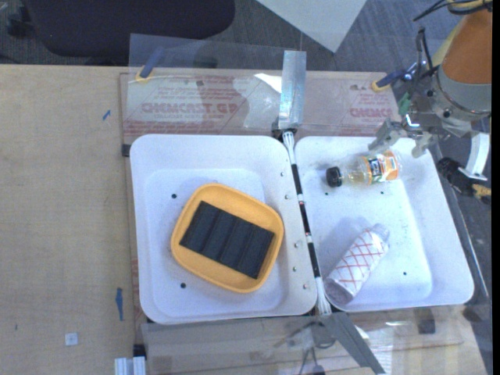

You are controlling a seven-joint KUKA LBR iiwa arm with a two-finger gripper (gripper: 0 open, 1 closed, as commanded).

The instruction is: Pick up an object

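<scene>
Bottle (pixel 365 170) and paper cup (pixel 357 260) lie in right bin (pixel 445 233); jaws' (pixel 406 135) opening unclear.

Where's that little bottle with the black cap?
The bottle lies on its side in the right bin, near its far edge, just below the gripper.

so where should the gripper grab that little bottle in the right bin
Across the clear body of the bottle, coming straight down. It lies on its side, black cap toward the divider, so closing across its narrow width suits it best. The gripper sits just above its base end.
</scene>
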